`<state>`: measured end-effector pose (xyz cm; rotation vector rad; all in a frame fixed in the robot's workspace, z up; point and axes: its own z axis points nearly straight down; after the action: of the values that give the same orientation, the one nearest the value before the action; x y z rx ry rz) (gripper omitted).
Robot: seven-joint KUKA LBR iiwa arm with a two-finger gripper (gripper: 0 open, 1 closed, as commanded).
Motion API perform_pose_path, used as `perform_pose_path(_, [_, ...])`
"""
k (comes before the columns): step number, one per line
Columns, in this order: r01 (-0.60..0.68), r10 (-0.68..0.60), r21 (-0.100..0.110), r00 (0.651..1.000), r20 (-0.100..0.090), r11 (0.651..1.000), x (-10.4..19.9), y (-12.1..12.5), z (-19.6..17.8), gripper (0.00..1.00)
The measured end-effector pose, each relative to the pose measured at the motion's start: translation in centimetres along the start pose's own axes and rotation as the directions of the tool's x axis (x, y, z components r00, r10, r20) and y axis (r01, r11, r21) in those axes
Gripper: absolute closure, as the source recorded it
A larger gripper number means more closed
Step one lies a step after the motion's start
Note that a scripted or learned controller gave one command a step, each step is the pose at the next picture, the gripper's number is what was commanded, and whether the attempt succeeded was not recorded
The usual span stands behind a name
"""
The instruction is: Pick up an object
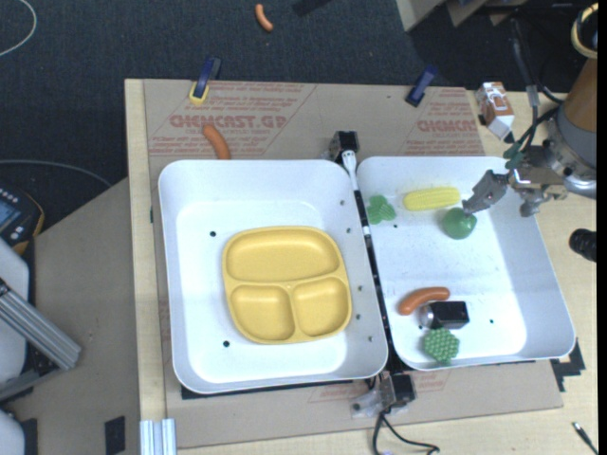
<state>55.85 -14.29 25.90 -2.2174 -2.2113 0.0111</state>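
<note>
Two bins: shallow white plastic trays side by side on the counter (152,121); the right bin (531,292) lies under the hand, the left bin (180,254) well away on its far side.
Hand: grey two-finger hand (479,197) reaching in from the right edge, low over the upper part of the right bin; whether its fingers are open or closed cannot be told.
Green round object: small green ball-like piece (459,225) just below the hand's tip, touching or nearly touching it; not seen between the fingers.
Yellow corn cob: short yellow plastic cob (432,198) just beside the hand, on the side away from the arm.
Green leafy piece: small green lump (380,209) beyond the cob, near the bin's wall.
Lower group: orange sausage-shaped toy (422,299), small black block (449,313) and bumpy green piece (440,346), well below the hand.
Yellow divided plate: three-compartment yellow plastic plate (285,284) in the left bin, far from the hand.
</note>
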Motion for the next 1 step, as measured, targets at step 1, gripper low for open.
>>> perform_pose_path(1, [0.003, -0.003, -0.012, 1.0, 0.002, 1.0, 0.02, 0.21, -0.66, 0.0])
